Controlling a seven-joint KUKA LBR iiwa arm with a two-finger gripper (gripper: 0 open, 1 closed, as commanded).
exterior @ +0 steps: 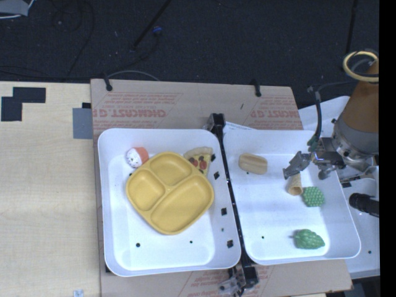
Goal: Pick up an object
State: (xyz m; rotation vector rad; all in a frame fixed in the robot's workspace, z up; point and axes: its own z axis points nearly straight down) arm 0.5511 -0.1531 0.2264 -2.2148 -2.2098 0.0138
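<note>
A: Camera view first. Where is the claw [307, 166]?

B: Low over the right bin [272, 240], near its right edge toward the far corner. Its two dark fingers are spread apart with nothing between them, so it grips nothing.

A: What is the likeliest target?

B: The small tan cone [294, 184], lying just below the near finger. I cannot tell whether they touch. A knobbly green ball [313, 196] sits just beside the cone, toward the right edge.

A: What could go wrong?

B: My guess is that the fingers may close off-centre and nudge the cone aside, since it is small and tapered. The green ball is so close that a finger might land on it or drag it along. The bin wall is also near, which leaves little room.

A: What else is in that bin?

B: A tan bread roll [253, 163] toward the far left corner, and a green leafy lump [309, 239] near the front right corner.

A: And the left bin [124, 252]?

B: A yellow divided plate [170, 192] fills its middle. A pizza slice [199, 159] lies at the plate's far edge, and a white and orange toy [136, 156] at the far left.
</note>
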